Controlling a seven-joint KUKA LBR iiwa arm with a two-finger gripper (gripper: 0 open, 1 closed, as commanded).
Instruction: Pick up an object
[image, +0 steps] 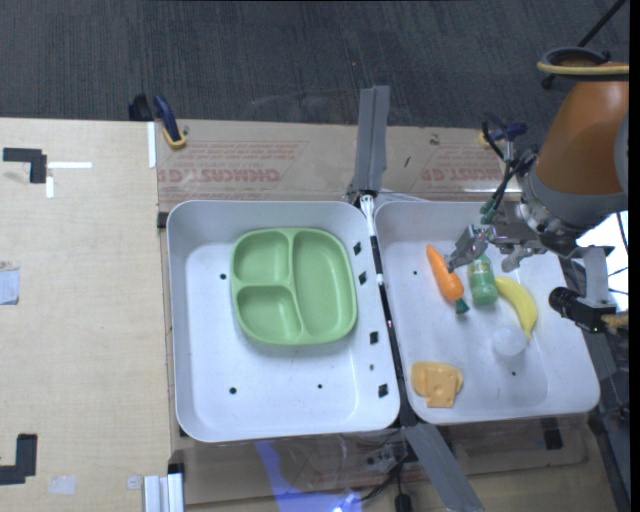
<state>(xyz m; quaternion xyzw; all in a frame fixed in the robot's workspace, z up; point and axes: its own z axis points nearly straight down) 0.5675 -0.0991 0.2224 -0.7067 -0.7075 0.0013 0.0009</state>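
The right bin (560, 392) holds an orange carrot (445, 273), a small green bottle (483, 284), a yellow banana (519, 304), a pale round piece (508, 342) and a yellow cheese wedge (437, 383). My gripper (489, 250) hangs over the bin's far part, just above the top end of the green bottle. Its fingers stand open, one towards the carrot's top and one towards the banana's top. Nothing sits between them. The carrot, bottle and banana lie close together, side by side.
The left bin (200, 380) holds a green divided plate (294, 286). A grey divider bar (372, 140) runs between the bins at the back. The arm's orange band (590, 130) looms over the right bin's far right corner.
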